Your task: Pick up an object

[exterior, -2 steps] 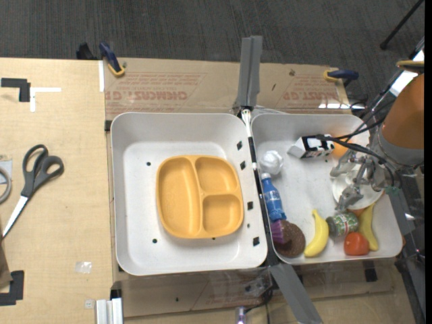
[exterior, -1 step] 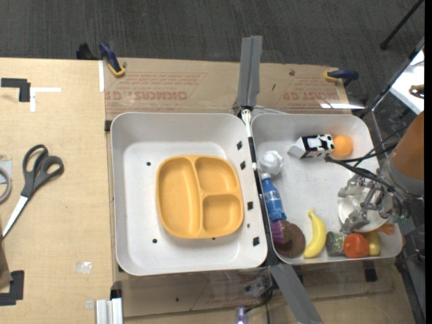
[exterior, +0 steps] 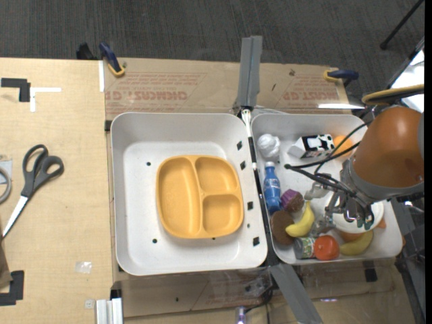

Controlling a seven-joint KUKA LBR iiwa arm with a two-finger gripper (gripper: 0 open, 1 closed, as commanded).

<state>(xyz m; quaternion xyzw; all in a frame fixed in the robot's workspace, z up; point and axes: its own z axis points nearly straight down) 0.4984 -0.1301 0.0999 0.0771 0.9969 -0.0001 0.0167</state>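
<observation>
**Right bin — gripper above fruit cluster**

Gripper [exterior: 341, 211] hangs low over the right bin [exterior: 287, 121]. Finger state: cannot tell. Nearest item — red tomato [exterior: 327, 247], just below-left; banana [exterior: 301, 223] lies leftward, long axis slanted.

I see a pale wooden bench [exterior: 61, 181] carrying two shallow white bins side by side: the left bin [exterior: 125, 201] sits near the bench's middle, the right bin [exterior: 283, 123] touches it toward the right edge. A cardboard sheet [exterior: 175, 86] lies under them along the back edge. Scissors [exterior: 30, 177] lie near the left edge, well apart from the bins.
</observation>
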